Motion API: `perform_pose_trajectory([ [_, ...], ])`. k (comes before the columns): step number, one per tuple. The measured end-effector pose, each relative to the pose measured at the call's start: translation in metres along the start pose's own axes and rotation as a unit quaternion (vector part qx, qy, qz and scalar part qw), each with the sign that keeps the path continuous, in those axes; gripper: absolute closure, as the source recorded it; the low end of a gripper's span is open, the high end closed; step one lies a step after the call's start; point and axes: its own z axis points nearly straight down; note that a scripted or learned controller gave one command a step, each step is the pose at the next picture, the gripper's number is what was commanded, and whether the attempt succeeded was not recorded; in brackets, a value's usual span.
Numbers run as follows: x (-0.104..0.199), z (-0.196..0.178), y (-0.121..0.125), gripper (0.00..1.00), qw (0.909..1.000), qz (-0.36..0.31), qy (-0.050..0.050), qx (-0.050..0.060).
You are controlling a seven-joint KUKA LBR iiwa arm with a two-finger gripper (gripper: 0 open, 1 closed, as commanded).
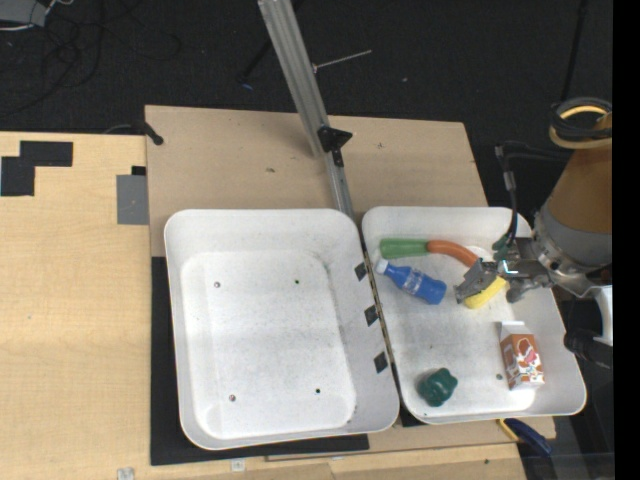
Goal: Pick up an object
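Camera view has the claw (487, 286) low in the right bin (470, 398), fingers closed on a yellow block (486, 292), likely the chosen pick since it lay free of clutter; carrot (430, 250) and bottle (413, 282) lie just left; carton (521, 358) and green lump (437, 386) nearer.

Two bins are sitting side by side on the bench, the left bin (200, 268) touching the right bin (560, 398) along their shared edge. In the right bin, a carrot (430, 250) is lying toward the far side, with a bottle (412, 282) just in front of it. A block (487, 291) is lying right of the bottle, under the gripper (485, 280). A carton (521, 359) is resting near the right wall. A lump (436, 386) is sitting toward the near edge.
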Motion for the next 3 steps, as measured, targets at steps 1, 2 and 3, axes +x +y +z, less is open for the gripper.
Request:
perform_pose_trajectory([
  [1, -0.001, -0.002, 0.001, 0.00, 1.0000, 0.002, -0.001, -0.002],
  [2, 0.001, 0.042, -0.001, 0.00, 1.0000, 0.001, 0.000, 0.000],
  [3, 0.002, 0.101, -0.011, 0.00, 1.0000, 0.001, 0.000, 0.001],
])
